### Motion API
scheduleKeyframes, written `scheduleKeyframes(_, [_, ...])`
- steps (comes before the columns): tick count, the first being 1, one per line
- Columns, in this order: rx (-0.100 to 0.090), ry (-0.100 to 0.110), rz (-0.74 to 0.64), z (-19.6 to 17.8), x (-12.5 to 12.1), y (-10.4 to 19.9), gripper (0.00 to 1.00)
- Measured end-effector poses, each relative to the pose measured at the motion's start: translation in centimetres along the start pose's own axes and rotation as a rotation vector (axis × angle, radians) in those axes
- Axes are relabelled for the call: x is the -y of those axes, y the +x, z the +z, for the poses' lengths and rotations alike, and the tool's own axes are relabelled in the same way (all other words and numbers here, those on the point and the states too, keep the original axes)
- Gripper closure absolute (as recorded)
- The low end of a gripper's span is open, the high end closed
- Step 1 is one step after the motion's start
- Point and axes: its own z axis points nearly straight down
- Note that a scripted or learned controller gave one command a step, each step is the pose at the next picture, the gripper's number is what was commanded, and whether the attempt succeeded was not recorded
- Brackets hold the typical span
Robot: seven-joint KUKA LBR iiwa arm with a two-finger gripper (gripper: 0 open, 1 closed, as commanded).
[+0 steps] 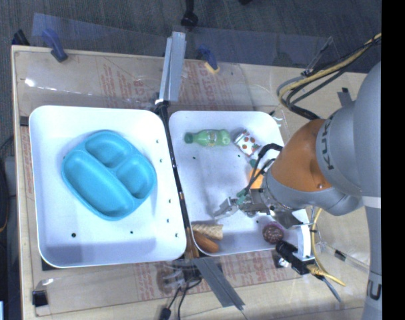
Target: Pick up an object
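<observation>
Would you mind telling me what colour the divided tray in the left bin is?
The divided tray is bright blue, seen clearly in the camera view.

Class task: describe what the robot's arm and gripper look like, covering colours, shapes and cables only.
The arm is rounded and grey, with an orange band above the wrist. Black and yellow cables loop beside it. The gripper is small, metallic and silvery.

arm (pixel 322 165) hiding right bin's (pixel 202 179) right side
</observation>
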Motion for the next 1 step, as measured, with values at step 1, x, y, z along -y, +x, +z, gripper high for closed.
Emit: scheduleKeyframes(1, [-0.001, 0.003, -0.003, 0.08, 0.04, 3.1, 0.0])
